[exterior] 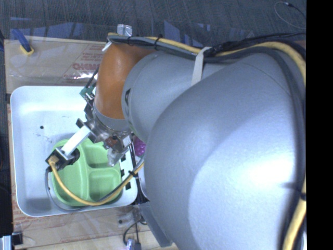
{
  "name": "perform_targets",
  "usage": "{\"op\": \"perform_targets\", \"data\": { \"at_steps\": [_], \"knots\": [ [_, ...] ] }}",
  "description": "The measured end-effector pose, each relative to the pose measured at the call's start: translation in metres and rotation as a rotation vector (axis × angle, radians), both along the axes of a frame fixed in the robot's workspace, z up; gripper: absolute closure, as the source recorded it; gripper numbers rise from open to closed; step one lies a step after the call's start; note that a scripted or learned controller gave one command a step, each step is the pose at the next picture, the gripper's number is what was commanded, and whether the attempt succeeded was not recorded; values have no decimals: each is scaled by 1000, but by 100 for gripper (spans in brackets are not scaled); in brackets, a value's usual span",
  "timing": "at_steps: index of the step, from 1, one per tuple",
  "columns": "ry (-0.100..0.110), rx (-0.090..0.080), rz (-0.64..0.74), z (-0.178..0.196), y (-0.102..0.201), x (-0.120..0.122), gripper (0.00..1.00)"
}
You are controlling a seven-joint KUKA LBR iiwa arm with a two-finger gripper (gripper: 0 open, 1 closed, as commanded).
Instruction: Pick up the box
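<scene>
Closest to the lens bulges my own smooth grey arm, with its orange band above the wrist. It covers the right side of the bench and whatever sits there.

Below the band, my pincer hangs over the shallow green plastic box. This box is a moulded piece with rounded corners and raised ridges that split it into compartments. It lies flat in the near right corner of the shallow white bin on the left. Whether my pincer is clenched or released I cannot tell, as the wrist hides its tips. I see nothing lifted.

A yellow cable loops from my wrist across the box's near edge. A white bar with a black end juts from the wrist toward the bin's left wall.

The bin's bare floor carries a few dark specks. Under it, the brown bench top bears a clear sheet with red lettering, and a small blue clip sits at its far left corner. Dark ribbed carpet runs beyond the far edge. A small magenta object peeks out against my arm at the bin's right wall.
</scene>
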State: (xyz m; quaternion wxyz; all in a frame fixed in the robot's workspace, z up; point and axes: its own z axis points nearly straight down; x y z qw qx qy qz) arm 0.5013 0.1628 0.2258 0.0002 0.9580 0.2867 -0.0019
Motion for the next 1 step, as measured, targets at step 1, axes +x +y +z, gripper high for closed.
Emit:
{"op": "perform_targets", "data": {
  "at_steps": [1],
  "knots": [
    [3,2,98,-36,-122,-18,0]
  ]
}}
